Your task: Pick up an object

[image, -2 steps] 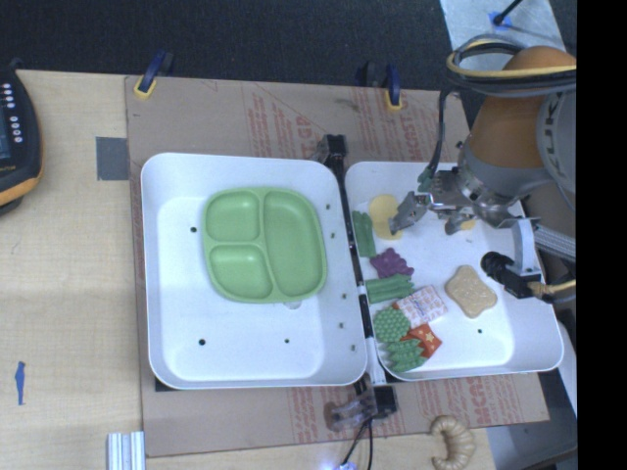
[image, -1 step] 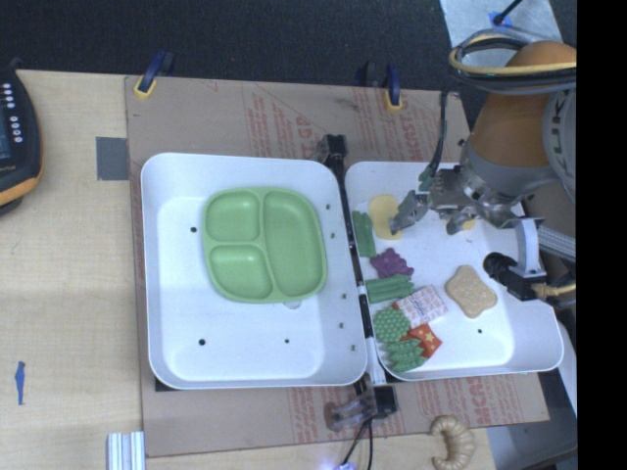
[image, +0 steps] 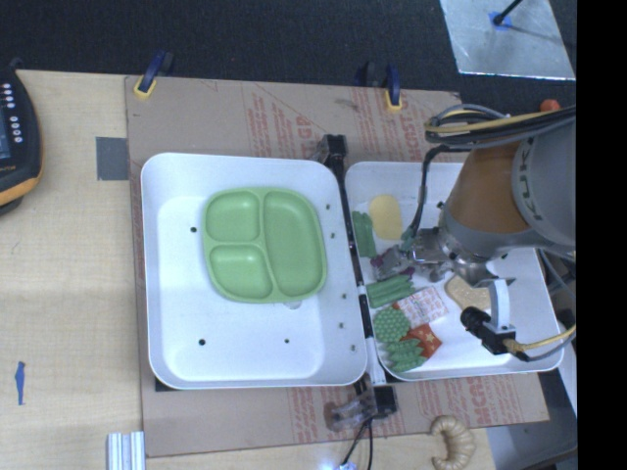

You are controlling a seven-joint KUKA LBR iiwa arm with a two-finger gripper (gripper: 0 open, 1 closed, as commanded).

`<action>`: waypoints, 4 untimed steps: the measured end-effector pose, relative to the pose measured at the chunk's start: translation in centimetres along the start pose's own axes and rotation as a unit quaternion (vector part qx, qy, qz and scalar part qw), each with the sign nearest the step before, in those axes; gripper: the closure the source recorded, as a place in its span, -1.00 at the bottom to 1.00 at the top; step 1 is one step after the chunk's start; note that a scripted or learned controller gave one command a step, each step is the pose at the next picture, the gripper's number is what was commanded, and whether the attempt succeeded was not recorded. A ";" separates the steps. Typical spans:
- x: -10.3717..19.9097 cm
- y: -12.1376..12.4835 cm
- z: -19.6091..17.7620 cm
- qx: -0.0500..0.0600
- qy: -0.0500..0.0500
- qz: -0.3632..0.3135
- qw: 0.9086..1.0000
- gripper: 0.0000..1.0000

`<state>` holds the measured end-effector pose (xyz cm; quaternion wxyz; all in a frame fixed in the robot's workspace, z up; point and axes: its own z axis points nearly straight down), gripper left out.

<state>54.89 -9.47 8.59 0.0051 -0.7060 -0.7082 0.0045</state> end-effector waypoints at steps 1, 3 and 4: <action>-1.2 6.4 -0.8 -0.008 -0.001 -0.001 1.000 -1.00; -0.2 3.0 -1.9 -0.006 -0.001 -0.001 1.000 1.00; -0.1 3.0 -1.8 -0.005 -0.001 -0.001 1.000 -1.00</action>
